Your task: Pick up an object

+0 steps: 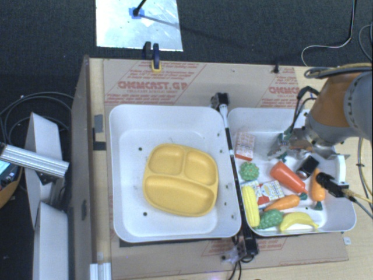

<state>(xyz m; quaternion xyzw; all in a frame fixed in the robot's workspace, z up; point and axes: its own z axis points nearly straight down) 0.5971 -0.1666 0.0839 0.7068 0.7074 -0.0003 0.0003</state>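
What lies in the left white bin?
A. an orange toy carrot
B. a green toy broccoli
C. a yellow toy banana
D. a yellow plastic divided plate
D: the yellow plastic divided plate lies alone in the left white bin; the toy foods lie in the right white bin.

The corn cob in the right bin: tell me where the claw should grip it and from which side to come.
Grip the corn cob across its middle, coming straight down from above. It lies flat, long axis running toward the bin's near wall, so closing across the narrow width suits it. The bin divider sits close on one side and the small carton on the other, so finger room looks tight.
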